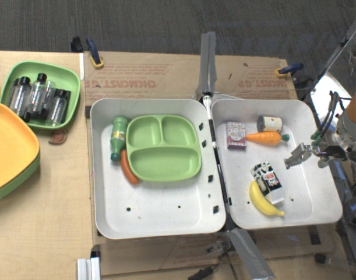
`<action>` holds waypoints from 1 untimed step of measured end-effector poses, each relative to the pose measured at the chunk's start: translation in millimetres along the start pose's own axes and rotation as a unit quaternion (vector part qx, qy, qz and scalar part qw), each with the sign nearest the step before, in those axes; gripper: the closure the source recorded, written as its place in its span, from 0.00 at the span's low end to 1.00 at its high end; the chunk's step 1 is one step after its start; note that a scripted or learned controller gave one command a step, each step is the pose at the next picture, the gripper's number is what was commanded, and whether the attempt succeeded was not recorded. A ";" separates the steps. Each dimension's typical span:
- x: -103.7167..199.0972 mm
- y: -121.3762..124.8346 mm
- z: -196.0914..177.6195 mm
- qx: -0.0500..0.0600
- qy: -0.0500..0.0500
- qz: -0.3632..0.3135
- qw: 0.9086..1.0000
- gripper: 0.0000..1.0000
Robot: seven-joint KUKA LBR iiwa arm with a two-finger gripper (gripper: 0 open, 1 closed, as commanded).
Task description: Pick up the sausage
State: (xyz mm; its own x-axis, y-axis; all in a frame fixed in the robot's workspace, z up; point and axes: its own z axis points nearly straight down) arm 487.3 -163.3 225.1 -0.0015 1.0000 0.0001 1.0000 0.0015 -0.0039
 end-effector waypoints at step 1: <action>-21.1 29.7 111.5 -0.014 -0.003 0.001 1.000 0.00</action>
State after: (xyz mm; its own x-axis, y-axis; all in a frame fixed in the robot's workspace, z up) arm 516.6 -184.3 113.5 0.0011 1.0000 -0.0067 0.9997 -0.0009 0.0249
